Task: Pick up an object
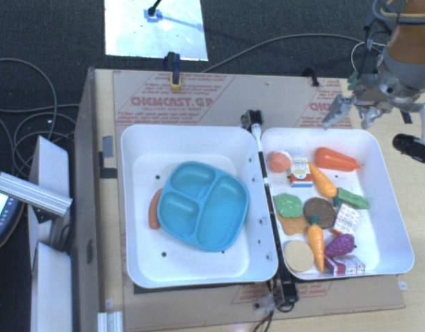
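Observation:
The right bin (pixel 388 206) holds several toy foods: an orange-red pepper (pixel 335 159), a pink round piece (pixel 278 162), two carrots (pixel 322 179) (pixel 316 244), a green leaf (pixel 288 204), a brown patty (pixel 320 211), purple grapes (pixel 340 243), a cream disc (pixel 299 254) and small cartons (pixel 300 171). My gripper (pixel 350 112) hangs above the bin's far right corner, fingers apart, with nothing between them. It is up and right of the pepper.
The left bin (pixel 139 185) holds a blue divided plate (pixel 202 205) with a sausage-like piece (pixel 153 208) tucked at its left edge. A black clamp (pixel 252 120) sits where the bins meet. Cables and a screen (pixel 1 213) lie off the bench's left.

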Robot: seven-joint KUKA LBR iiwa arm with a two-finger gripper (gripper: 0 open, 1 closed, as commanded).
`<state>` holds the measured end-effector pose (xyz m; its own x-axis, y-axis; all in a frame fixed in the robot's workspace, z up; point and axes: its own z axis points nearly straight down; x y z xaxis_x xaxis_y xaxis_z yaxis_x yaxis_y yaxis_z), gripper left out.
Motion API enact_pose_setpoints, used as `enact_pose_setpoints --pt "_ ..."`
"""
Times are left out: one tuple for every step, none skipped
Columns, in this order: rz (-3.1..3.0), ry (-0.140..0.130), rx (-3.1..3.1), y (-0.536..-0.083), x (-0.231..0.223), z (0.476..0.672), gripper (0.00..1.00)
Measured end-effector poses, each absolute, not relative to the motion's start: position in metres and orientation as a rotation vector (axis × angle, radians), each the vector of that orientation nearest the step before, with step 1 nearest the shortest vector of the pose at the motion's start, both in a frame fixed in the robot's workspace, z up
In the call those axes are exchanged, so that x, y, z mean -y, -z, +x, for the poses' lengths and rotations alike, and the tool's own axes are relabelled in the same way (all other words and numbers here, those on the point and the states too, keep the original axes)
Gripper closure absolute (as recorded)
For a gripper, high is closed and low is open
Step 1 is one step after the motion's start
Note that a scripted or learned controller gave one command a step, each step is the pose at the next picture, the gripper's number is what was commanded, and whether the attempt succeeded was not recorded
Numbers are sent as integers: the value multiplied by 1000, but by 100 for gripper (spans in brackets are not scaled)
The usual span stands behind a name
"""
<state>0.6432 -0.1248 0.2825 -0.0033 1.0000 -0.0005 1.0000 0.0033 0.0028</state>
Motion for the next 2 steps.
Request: enact_pose_setpoints --pt "2221 2 -2223 -162 157 607 0" --pt "2214 -9 -2218 -90 141 598 0"
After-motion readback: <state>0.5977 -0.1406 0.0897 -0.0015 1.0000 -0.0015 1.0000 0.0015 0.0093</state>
